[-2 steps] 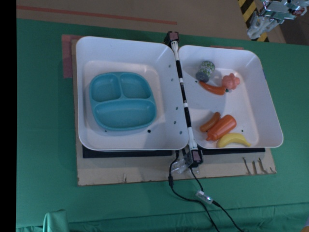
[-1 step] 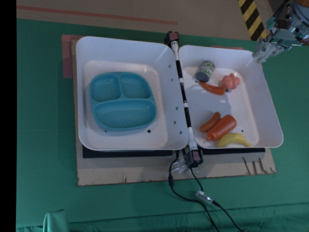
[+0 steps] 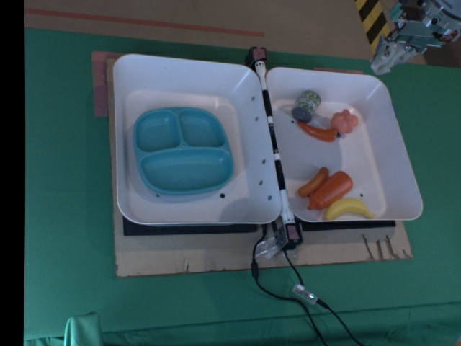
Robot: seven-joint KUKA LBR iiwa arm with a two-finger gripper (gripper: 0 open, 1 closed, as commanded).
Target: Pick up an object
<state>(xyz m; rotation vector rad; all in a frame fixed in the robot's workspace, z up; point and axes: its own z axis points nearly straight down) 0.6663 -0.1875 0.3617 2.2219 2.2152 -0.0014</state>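
Toy food — a carrot (image 3: 318, 130), sausage (image 3: 313, 182) and banana (image 3: 348, 209) — lies loose in the right bin (image 3: 400, 157), so the hand (image 3: 383, 62), whose grip I cannot tell, hovering beyond its far right corner, should drop onto an isolated piece.

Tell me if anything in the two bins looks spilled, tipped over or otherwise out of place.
Only the small can at the far end of the right bin stands out: it lies on its side rather than upright. The toy foods sit loose, and the teal divided plate lies flat in the left bin.
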